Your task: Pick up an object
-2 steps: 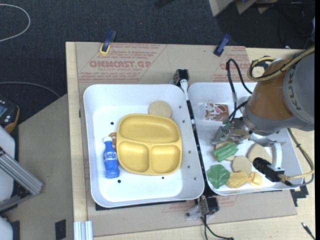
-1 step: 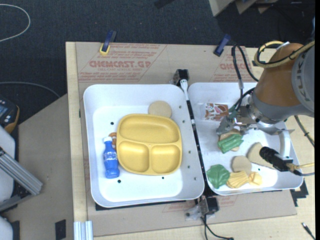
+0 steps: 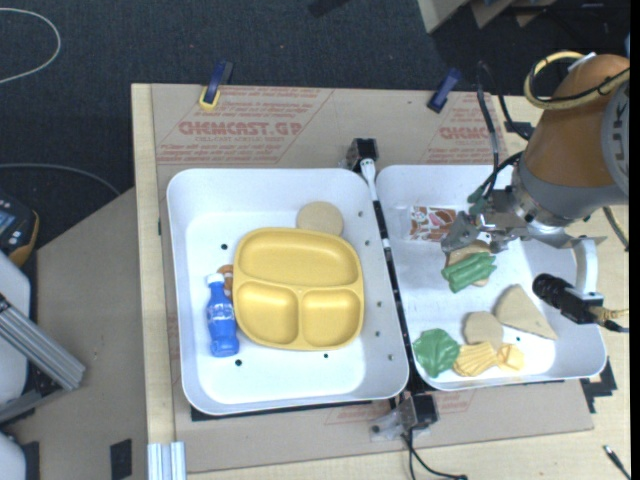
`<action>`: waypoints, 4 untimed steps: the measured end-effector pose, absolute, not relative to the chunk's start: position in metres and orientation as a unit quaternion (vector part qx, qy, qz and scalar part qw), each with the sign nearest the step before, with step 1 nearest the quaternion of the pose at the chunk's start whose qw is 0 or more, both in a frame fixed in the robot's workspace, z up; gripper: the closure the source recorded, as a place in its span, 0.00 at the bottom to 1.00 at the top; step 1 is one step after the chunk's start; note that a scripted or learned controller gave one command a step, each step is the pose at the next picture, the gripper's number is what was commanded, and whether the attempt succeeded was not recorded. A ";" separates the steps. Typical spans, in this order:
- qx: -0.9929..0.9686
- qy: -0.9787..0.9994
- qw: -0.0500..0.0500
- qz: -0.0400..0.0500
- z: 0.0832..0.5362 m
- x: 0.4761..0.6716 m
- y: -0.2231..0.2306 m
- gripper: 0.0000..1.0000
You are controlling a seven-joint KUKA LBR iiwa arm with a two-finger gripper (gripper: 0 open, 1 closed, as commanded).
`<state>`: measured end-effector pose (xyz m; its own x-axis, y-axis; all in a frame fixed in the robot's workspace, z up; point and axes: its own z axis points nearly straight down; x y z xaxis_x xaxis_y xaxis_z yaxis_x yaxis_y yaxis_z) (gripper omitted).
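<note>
- The jaws hang low over the right bin at the end of the arm. The wrist hides them from above, so I cannot tell whether they are apart or together. Nothing can be seen clamped in them.
- The likeliest target is a green toy pickle, just beneath the jaws on the side facing the camera, very near or perhaps touching. It lies at a slant. If the jaws close along its length rather than across it, they may shove it aside. They may also pinch only one end, and it would probably slip out on the lift.
- A printed packet lies just beside the jaws, on the side toward the other bin. It is flat and thin. A descent that strays that way could press on it and grasp nothing, or drag it against the pickle.
- A tan wedge and a tan slice lie past the pickle, a little farther from the jaws. A nudged pickle could slide into them and end up harder to grip.
- A green leaf and yellow chips lie farther off again, so they are less likely to be disturbed.
- The yellow plate and blue bottle sit well apart from the jaws in the other bin, and pose no risk here.
</note>
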<state>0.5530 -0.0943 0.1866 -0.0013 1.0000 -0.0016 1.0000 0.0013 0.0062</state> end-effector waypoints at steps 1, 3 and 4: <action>0.707 0.707 0.003 0.002 0.227 0.554 -0.094 1.00; 0.707 0.707 -0.002 -0.001 0.219 0.518 -0.045 1.00; 0.706 0.708 0.000 0.000 0.232 0.512 -0.030 1.00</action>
